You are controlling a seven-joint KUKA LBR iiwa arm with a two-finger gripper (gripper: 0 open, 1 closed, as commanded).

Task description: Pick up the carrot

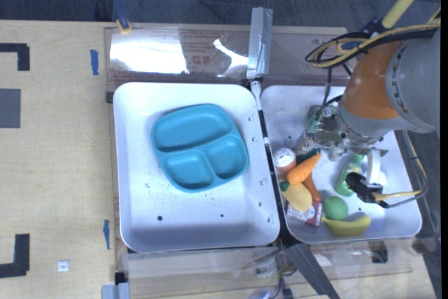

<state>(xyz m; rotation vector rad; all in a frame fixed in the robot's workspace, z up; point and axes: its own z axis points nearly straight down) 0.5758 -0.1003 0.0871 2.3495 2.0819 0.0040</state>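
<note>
Two shallow white bins sit side by side on the bench. The left bin (133,115) holds a blue divided plate (200,146) with three compartments, lying roughly in its middle. The right bin (280,105) is crowded with toy food toward its near end.

The arm (392,91), grey with an orange band, reaches in from the right and hangs over the right bin. Its gripper (334,150) points down just beside the upper end of the carrot (306,168). From here the wrist hardware hides the tips, so I cannot tell how the gripper is set, nor whether it touches the carrot at all.

The carrot is orange and lies tilted in the right bin, near the wall between the two bins, its thinner end pointing up toward the gripper. Just left of it stands a small white can with a red label (283,159). Below the carrot lies a yellow piece of toy food (299,197), touching or nearly touching it. Further right I see a green round fruit (336,208) and, under it, a yellow banana (348,225) along the near wall. Another green item (346,183) sits beside the gripper, partly covered by a black part of the arm's fittings.
</note>
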